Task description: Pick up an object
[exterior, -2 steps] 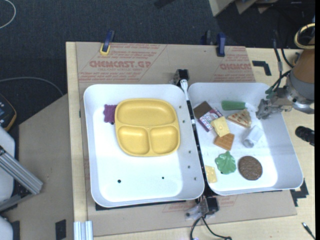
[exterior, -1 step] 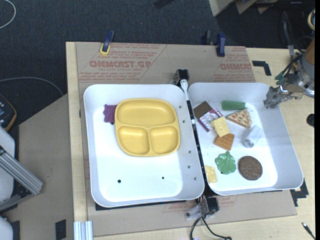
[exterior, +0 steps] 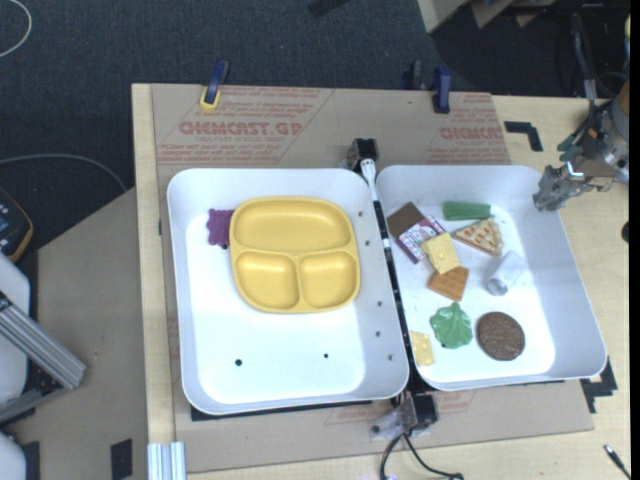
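Observation:
The right bin (exterior: 570, 268) holds several small food items. Among them are a green bar (exterior: 467, 209), a pizza slice (exterior: 480, 236), a yellow cheese cube (exterior: 443, 253), an orange waffle piece (exterior: 449, 283), a grey cylinder (exterior: 503, 271), a green leaf (exterior: 452, 325) and a round brown cookie (exterior: 500, 334). My gripper (exterior: 555, 190) hovers over the bin's upper right rim, to the right of the green bar and apart from every item. Nothing is seen held in it.
In the left bin (exterior: 200, 348) lies a yellow divided plate (exterior: 295, 253) with a purple item (exterior: 218, 225) at its left edge. A brown bar (exterior: 405, 218) and a small yellow piece (exterior: 422, 348) lie near the divider between the bins. Clamps (exterior: 212, 93) sit at the board's far edge.

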`<state>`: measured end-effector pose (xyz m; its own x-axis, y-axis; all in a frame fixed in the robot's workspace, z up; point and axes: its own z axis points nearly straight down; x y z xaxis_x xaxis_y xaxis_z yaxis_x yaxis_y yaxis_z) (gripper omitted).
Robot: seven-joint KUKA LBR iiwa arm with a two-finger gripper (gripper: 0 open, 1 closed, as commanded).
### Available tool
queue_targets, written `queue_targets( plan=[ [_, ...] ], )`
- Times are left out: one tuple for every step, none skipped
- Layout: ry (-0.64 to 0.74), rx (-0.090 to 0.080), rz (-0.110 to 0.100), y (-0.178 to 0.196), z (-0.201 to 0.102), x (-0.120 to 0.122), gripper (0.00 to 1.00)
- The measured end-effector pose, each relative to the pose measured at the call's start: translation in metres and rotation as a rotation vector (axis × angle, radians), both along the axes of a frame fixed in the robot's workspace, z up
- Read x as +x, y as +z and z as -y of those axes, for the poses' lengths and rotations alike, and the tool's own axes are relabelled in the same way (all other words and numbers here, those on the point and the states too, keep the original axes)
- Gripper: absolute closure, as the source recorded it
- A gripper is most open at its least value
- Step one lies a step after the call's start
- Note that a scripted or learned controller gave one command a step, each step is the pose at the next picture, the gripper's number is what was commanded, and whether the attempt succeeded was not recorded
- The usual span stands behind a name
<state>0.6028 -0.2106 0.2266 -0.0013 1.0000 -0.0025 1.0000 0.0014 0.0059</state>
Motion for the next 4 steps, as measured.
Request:
queue_targets(
  plan=[
    [0.005,0.005,-0.005,0.009,-0.051,0.003,1.00],
    [0.004,0.005,-0.008,0.000,-0.098,0.013,1.00],
    [0.005,0.004,-0.003,0.006,-0.144,0.021,1.00],
    [0.005,0.005,-0.008,-0.007,-0.200,0.028,1.00]
  ],
)
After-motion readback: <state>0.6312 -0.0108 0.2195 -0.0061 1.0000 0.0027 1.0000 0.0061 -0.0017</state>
